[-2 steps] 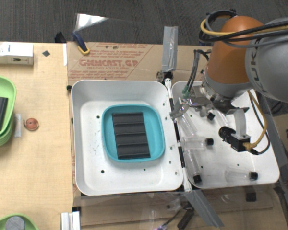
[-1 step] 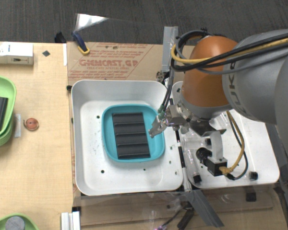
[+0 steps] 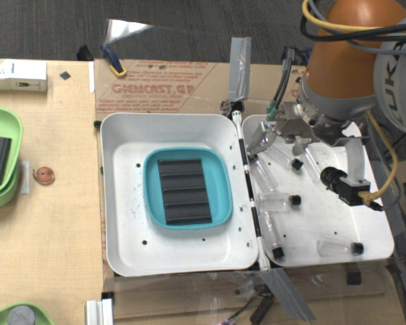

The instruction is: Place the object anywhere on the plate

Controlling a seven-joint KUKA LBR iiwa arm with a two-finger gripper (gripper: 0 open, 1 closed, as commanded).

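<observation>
The arm (image 3: 355, 39) hangs over the far end of the right bin (image 3: 382, 239), its gripper (image 3: 294, 133) low among the wrist hardware. Whether the gripper is apart, together or clamped on anything cannot be told, since the orange wrist and cables cover it.

The likely things to move are the clear tubes with black caps. One black cap (image 3: 297, 162) lies just nearer the camera than the gripper, another tube (image 3: 276, 202) lies further the same way, and a third (image 3: 335, 248) sits well apart at the near end of the bin. The teal plate (image 3: 151, 181) lies in the left bin (image 3: 122, 249), to the gripper's left across the wall between the bins. A black ridged block (image 3: 184, 190) already covers most of the plate's floor.

Several things could go wrong:

- The tubes are clear, round and smooth, so a closing grip could squeeze one out sideways or roll it away, and the arm would carry nothing across.
- A tube caught near one end could tip and drop on the way over the shared wall.
- The ridged block leaves little flat plate, so a released tube could roll off its ribs, over the low rim and into the bin.
- The black fitting on the yellow cable (image 3: 342, 185) hangs close to the bin floor and could sweep tubes aside as the arm turns.
</observation>
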